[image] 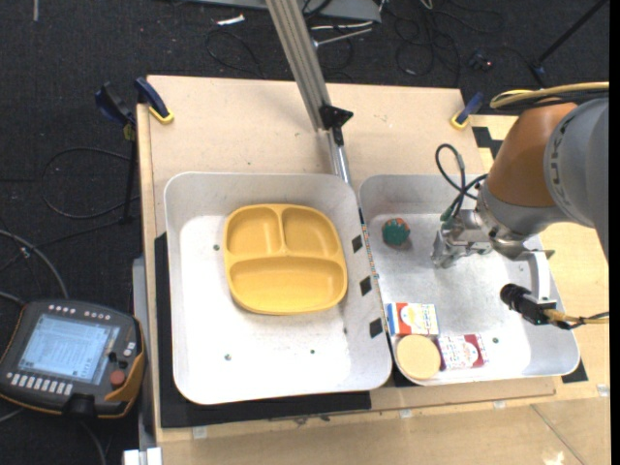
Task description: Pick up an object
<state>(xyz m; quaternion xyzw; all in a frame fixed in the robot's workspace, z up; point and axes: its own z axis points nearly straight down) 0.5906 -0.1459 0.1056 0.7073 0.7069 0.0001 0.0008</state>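
Note:
In the right bin (542, 356) lie a small teal and brown ball-like object (395, 231) at the back left, a white carton with a colourful label (412, 317), a round cream lid or disc (419, 356) and a red and white box (462, 351) at the front. My gripper (447, 252) hangs over the middle of this bin, right of the teal object and behind the carton. Nothing shows between its fingers, and their spacing is not clear.
The left bin (194, 356) holds a yellow divided plate (285, 258). A metal pole (302, 51) slants over the bench behind the bins. A teach pendant (68, 355) lies on the floor at the left. Clamps (155, 100) sit at the bench's back corners.

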